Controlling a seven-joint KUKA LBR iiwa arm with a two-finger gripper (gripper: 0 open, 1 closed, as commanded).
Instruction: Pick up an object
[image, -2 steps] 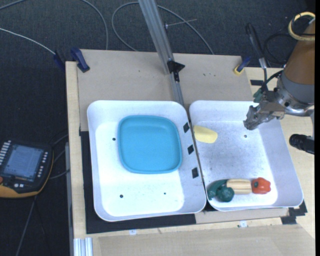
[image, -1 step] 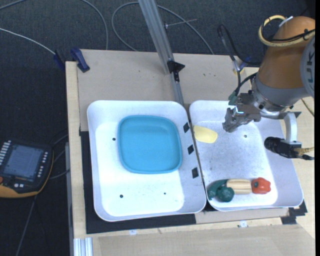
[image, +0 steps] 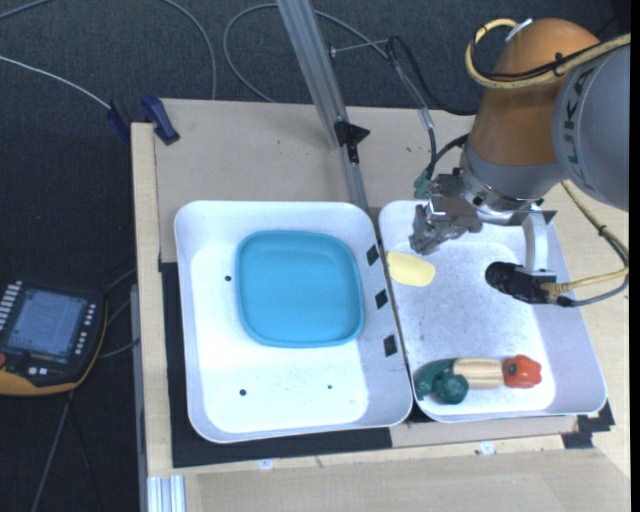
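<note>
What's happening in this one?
A robot arm reaches from the right over the right bin. Its gripper hangs just above a pale yellow object near the bin's far left corner, nothing visibly held. A green, tan and red cluster lies along the near wall. The left bin holds a blue plate.

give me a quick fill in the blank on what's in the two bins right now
1. The blue plate lies in the ____ bin.
2. The gripper hangs just above a pale ____ object in the right bin.
3. Along the right bin's near edge lie a green item, a tan piece and a ____ one.

Missing words: left; yellow; red
</note>
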